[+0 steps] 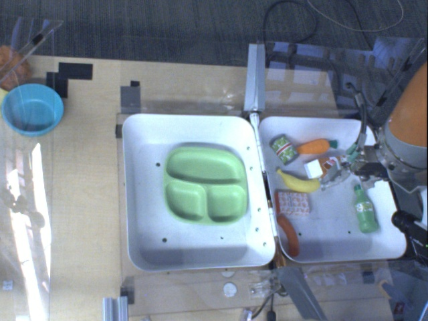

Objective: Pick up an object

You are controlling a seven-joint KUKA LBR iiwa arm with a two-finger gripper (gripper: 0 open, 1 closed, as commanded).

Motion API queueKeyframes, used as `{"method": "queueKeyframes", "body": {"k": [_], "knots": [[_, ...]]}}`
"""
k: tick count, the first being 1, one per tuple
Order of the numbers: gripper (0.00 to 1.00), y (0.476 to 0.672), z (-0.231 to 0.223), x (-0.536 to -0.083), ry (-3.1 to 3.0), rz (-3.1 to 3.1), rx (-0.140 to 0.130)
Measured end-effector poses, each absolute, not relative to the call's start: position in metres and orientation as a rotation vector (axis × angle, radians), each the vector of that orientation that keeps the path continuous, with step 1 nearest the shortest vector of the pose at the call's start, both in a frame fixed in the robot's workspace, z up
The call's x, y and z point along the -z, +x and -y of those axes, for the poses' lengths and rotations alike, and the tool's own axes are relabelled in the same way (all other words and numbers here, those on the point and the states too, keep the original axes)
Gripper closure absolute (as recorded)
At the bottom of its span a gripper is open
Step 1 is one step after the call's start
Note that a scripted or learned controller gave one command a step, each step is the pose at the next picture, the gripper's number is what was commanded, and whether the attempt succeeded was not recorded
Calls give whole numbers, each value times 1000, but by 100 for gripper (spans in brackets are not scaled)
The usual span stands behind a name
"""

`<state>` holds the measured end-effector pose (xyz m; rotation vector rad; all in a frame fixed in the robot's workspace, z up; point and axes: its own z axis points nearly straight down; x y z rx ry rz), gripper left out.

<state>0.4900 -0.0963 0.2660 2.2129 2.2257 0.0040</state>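
Low over the right bin [381, 246] among loose toy food, gripper [332, 172] apparently gaping (grip unclear, nothing visibly held), banana [298, 181] just left, green bottle [365, 210] right, likely targeting.

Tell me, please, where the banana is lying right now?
The banana lies in the right bin, below the carrot and above the pink packet.
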Motion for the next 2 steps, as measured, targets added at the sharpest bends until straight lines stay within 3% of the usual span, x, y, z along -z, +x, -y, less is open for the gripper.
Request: {"method": "queueKeyframes", "body": {"k": [1,2], "knots": [[0,604,86,-222,2190,-2248,-4],[0,606,101,-103,2081,-2345,-8]]}}
